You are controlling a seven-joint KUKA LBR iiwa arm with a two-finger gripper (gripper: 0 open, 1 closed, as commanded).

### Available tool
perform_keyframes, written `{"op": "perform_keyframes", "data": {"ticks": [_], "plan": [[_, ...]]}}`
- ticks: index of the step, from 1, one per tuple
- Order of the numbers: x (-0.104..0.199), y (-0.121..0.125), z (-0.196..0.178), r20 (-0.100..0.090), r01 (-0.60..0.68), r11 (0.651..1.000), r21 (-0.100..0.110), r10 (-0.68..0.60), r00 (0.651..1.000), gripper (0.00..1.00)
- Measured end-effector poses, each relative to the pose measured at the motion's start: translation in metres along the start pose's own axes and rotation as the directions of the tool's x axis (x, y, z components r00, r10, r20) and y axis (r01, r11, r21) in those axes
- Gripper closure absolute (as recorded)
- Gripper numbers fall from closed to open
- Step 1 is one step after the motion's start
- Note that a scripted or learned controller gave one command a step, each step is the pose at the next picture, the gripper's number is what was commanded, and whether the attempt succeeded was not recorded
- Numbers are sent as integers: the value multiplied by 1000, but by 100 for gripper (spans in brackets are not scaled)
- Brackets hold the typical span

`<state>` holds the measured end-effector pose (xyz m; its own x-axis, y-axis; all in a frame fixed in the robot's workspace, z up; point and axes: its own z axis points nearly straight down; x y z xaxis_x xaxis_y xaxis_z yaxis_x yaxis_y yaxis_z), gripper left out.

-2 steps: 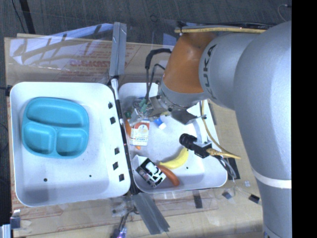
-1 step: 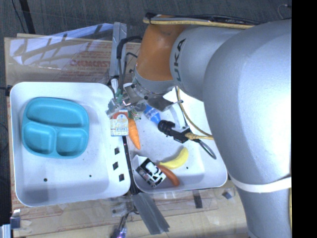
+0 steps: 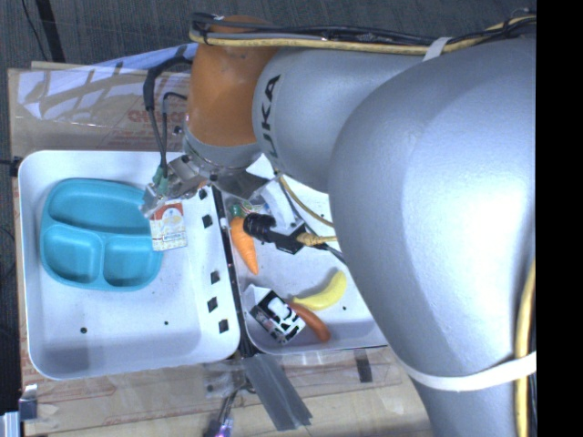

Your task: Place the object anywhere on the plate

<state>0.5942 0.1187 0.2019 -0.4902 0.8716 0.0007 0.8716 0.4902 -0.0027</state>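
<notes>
Carton-like white object with a red label (image 3: 168,225) hangs at the right rim of a blue divided plate (image 3: 96,233) in the left bin (image 3: 109,335), left of the frame's centre, its lower part overlapping the plate's edge. The gripper (image 3: 173,188) sits directly above it at the end of the grey arm (image 3: 410,198), whose orange band (image 3: 223,94) fills the upper middle; whether the gripper is clenched on the object or released cannot be told, since the contact is hidden by the wrist hardware. Across the dividing wall, the right bin (image 3: 351,321) holds an orange carrot (image 3: 243,246) near the wall, a yellow banana (image 3: 325,291) below it, a second orange piece (image 3: 311,322) and a black-and-white box (image 3: 275,318) toward the lower edge. Both bins rest on the bench (image 3: 82,116).
</notes>
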Motion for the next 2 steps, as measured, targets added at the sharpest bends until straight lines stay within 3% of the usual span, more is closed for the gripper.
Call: {"op": "perform_keyframes", "data": {"ticks": [1,2], "plan": [[15,55,68,0,47,999,1,-47,999,100],[15,55,68,0,48,999,-1,-48,999,0]]}}
